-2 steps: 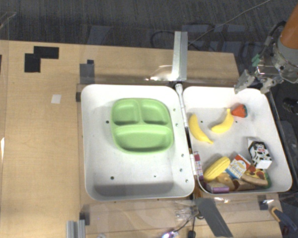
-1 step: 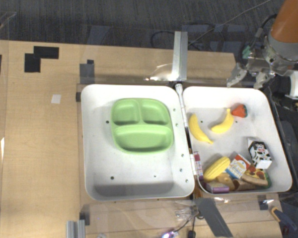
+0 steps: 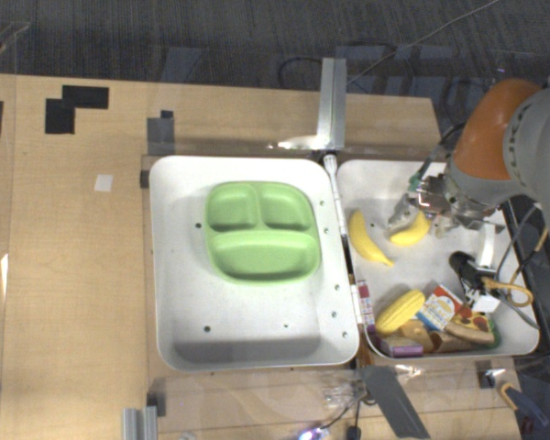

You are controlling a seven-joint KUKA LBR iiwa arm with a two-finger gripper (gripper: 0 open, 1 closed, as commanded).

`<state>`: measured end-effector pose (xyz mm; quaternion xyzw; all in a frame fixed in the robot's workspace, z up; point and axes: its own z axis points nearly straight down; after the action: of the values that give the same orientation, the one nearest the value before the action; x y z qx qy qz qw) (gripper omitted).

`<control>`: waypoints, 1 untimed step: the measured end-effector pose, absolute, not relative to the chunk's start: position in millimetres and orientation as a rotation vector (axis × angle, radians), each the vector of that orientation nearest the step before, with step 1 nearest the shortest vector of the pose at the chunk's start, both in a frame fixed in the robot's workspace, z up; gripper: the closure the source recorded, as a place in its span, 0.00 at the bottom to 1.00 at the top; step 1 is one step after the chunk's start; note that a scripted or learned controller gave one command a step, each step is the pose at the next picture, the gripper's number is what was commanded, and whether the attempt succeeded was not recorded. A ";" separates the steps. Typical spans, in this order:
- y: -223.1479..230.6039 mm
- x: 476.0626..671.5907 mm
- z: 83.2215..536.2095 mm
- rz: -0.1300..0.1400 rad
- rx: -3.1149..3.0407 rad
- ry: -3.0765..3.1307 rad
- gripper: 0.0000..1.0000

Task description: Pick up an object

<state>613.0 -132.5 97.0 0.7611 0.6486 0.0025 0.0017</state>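
Pincer [image 3: 420, 211] in right bin [image 3: 378, 183], fingers closed on small yellow fruit [image 3: 411, 234] (banana [image 3: 368, 239] just beside), green tray [image 3: 259, 230] in left bin [image 3: 179, 273].

A small yellow banana-like piece [image 3: 411, 233] lies right at the fingers [image 3: 405, 211] of the gripper [image 3: 422, 211] in the right bin [image 3: 376, 177], curved, its lighter end pointing toward the bin's centre; whether the fingers actually pinch it cannot be told. A larger yellow banana [image 3: 368, 241] lies just left of and below the fingers, slanting down to the right. Farther below them rest a yellow corn cob [image 3: 399, 310], a blue-and-white packet [image 3: 435, 314] and a pizza slice [image 3: 467, 328], crowded along the near wall.
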 end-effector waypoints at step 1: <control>-112.8 614.1 89.6 0.013 2.473 1.926 0.00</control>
<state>614.1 -112.8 89.6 0.7891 0.6143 0.0040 0.0035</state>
